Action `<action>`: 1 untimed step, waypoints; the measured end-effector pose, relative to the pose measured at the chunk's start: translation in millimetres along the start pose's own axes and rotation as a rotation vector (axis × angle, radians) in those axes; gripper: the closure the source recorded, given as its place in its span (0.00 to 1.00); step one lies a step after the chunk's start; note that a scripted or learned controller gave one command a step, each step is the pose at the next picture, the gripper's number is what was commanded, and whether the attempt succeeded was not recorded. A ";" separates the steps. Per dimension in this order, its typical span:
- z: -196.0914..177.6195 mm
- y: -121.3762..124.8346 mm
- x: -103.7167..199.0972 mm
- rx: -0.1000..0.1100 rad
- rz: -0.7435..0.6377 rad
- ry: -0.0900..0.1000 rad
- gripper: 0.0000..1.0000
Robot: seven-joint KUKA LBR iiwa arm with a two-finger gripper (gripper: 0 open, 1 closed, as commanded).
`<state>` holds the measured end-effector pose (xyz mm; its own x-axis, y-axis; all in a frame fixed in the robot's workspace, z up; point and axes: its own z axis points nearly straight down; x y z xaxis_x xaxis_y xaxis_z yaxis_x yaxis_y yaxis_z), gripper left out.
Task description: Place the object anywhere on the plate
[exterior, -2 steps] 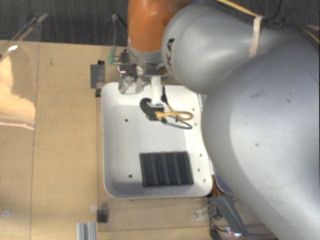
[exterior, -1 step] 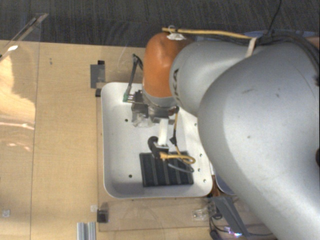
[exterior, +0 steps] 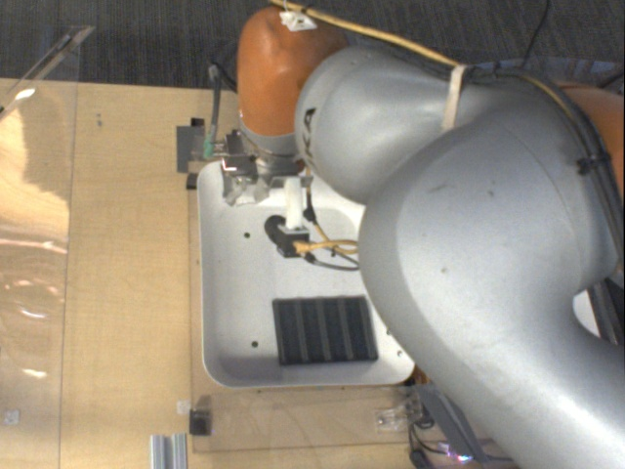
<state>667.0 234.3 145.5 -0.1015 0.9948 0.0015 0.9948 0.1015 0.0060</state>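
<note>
Gripper (exterior: 242, 179) hovers at the upper left corner of the white bin (exterior: 220, 291); you cannot tell whether it is spread or pinched. Black ribbed slab (exterior: 324, 329), likely your object, lies flat at lower centre, well apart, so probably ungrasped.

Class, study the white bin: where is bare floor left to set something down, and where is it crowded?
Bare floor: the white bin's left strip, between its wall and the black ribbed block, and the middle between that block and the gripper. Crowded: the top end under the gripper; the arm covers the right side.
</note>
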 end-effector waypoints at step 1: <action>-12.2 1.3 1.4 -0.006 -0.005 0.001 1.00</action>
<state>668.1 235.9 157.7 -0.1067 0.9943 0.0021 0.9942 0.1067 0.0122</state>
